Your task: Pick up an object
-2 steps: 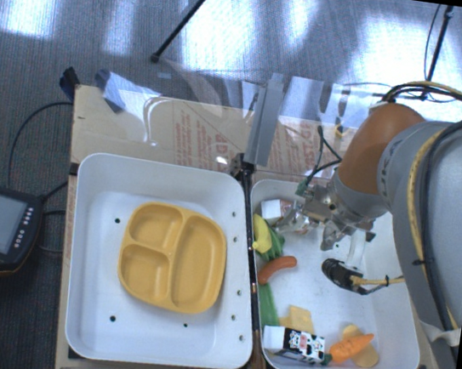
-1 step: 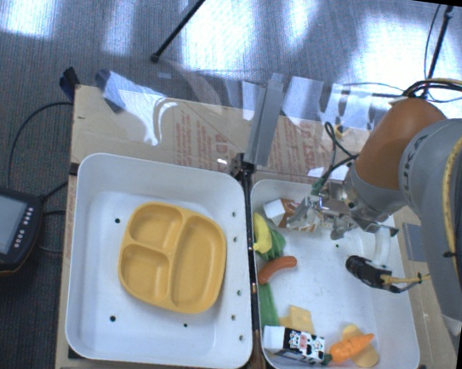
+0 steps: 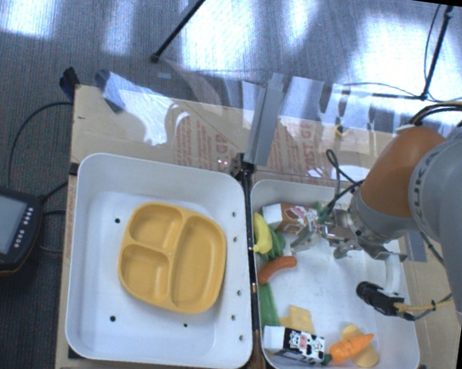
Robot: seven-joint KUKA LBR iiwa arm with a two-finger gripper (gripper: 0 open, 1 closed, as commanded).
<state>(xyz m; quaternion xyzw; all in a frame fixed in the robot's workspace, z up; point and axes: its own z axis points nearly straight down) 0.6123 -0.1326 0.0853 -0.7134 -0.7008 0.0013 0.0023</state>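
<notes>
Robot arm [image 3: 420,186] reaching into the right of two white bins, its gripper [image 3: 324,233] low over a cluster of toy food.

The left bin [image 3: 95,202] holds a yellow divided tray [image 3: 174,257]. In the right bin [image 3: 402,334], the gripper sits at the upper left, just beside a brown-and-white packet [image 3: 292,217], a yellow banana [image 3: 261,234] and a sausage [image 3: 277,267]. Whether its claw is wide, narrow or gripping anything, I cannot tell. Near the front wall lie a cow-print milk carton [image 3: 297,343], a cheese wedge [image 3: 299,319] and an orange carrot [image 3: 349,347].
</notes>
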